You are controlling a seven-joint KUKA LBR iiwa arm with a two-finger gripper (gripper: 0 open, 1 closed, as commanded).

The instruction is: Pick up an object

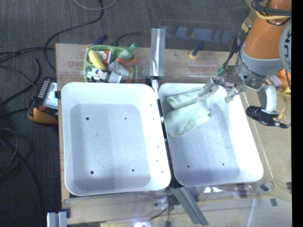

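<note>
A pale green-white cloth (188,112) lies crumpled in the back left part of the right bin (236,160). My gripper (219,91) hangs over the back of that bin, just right of the cloth. Its two fingers are spread apart, so it is open. The left finger (207,90) is at the cloth's upper right edge, and whether it touches I cannot tell. Nothing sits between the fingers. The orange band (265,32) of the arm rises above it at the right.
The left bin (111,136) lies beside the right one, with a narrow divider between them. A green basket (110,63) of small toys stands behind the left bin. A metal post (157,51) rises at the back between the bins. Cables and an orange device (40,105) lie at the left.
</note>
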